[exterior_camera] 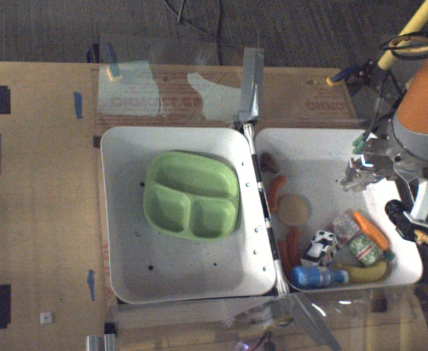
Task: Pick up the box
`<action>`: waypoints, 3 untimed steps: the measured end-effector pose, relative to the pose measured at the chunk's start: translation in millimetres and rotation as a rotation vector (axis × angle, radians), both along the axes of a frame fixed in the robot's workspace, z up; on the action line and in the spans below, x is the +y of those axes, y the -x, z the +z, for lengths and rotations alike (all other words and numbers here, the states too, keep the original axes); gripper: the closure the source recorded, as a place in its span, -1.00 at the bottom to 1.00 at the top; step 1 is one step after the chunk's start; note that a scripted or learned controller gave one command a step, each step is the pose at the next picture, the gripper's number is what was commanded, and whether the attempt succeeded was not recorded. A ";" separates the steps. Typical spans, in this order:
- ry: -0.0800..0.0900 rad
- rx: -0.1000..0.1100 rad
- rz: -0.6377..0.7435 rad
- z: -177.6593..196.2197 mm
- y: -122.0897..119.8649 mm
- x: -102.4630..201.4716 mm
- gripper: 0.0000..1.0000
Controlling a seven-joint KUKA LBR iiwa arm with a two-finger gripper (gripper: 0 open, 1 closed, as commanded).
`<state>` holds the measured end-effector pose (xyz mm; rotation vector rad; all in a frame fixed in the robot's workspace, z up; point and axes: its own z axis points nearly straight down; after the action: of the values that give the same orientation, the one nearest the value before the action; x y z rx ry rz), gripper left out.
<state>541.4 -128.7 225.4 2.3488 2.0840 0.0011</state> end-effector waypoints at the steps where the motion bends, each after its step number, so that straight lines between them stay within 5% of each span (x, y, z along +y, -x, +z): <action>1: 0.000 0.001 0.000 -0.5 0.3 -0.2 -1.00; 2: 0.005 -0.016 0.369 -133.9 21.1 10.7 -1.00; 3: -0.001 -0.003 0.313 -138.9 54.0 -7.4 -1.00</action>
<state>487.5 -136.2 86.5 1.9939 2.4241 0.0066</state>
